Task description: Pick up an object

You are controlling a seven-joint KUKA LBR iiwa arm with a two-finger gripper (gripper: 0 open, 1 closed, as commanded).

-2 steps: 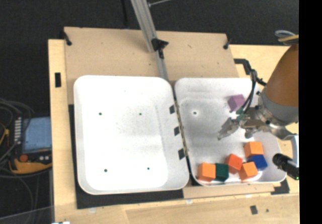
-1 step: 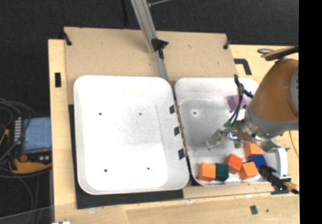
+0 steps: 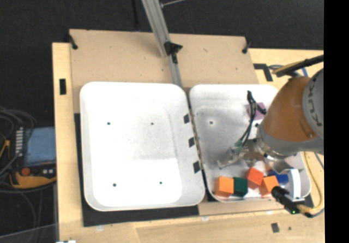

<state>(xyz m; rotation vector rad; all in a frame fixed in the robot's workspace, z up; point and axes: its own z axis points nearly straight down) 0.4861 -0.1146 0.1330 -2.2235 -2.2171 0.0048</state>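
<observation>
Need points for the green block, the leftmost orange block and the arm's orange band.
Small dark green block [image 3: 240, 186]: camera view, its top face.
Leftmost orange block [image 3: 224, 185]: camera view, middle of its top.
Orange band above the wrist [image 3: 287, 112]: camera view, its broad curved side.

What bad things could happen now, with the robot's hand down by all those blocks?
1. The blocks sit packed together: the orange block touches the green block, so the gripper might shove them instead of lifting one.
2. They lie right against the right bin near wall, so a block could get jammed there.
3. The arm's orange band covers part of the bin, so a block under it may be missed.
</observation>
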